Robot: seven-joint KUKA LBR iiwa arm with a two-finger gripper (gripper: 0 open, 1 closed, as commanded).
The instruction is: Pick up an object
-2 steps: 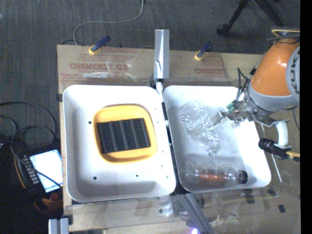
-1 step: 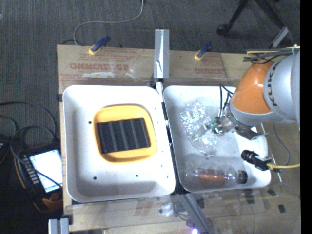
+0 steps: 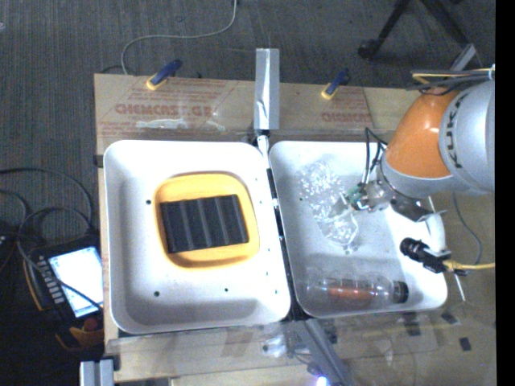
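Pincer (image 3: 360, 197) low in right white bin (image 3: 299, 280), over crumpled clear plastic wrap (image 3: 326, 199); can't tell its state. Clear plastic bottle (image 3: 358, 289) lies along that bin's near wall. Yellow tray with black ribbed insert (image 3: 206, 219) in left bin (image 3: 129, 240).

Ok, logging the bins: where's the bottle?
The bottle lies on its side along the right bin's near edge, below the crumpled plastic.

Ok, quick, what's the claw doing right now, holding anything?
Claw: low in the right bin, at the crumpled clear plastic; whether it is open or closed cannot be told, and no object is visibly held.
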